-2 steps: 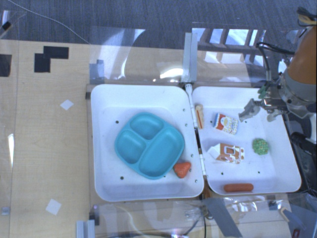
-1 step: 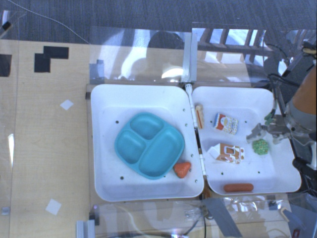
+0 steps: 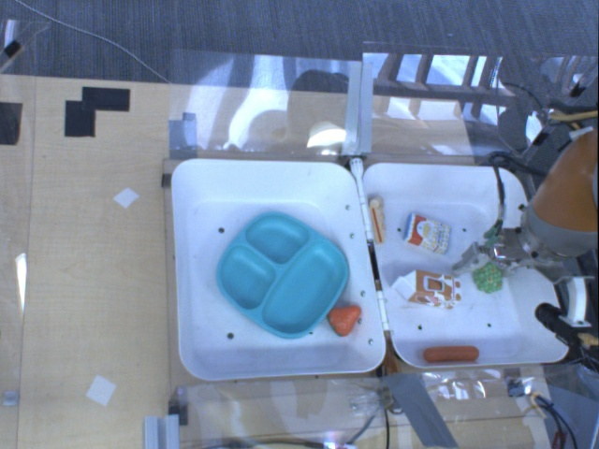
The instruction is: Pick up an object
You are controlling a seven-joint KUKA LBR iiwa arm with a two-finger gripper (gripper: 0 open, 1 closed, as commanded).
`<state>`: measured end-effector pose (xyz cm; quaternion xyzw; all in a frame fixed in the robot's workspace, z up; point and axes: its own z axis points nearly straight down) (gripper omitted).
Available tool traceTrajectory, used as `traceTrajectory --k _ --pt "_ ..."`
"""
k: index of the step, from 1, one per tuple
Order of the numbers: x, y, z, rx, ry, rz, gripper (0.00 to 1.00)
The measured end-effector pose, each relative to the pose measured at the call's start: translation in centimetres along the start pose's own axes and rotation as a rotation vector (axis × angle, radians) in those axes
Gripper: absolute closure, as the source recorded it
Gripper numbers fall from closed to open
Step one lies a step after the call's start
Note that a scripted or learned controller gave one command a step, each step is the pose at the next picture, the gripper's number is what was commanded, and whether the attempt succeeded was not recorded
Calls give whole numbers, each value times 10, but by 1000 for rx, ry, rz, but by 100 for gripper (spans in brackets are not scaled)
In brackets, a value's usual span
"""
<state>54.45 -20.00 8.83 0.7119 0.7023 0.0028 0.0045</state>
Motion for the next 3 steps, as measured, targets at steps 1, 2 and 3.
traceTrajectory --k 1,2,3 --pt "0 2 -12 -7 -3 0 100" --pt "29 -31 -32 8 2 97 100" --pt "61 -46 -144 6 1 271 100"
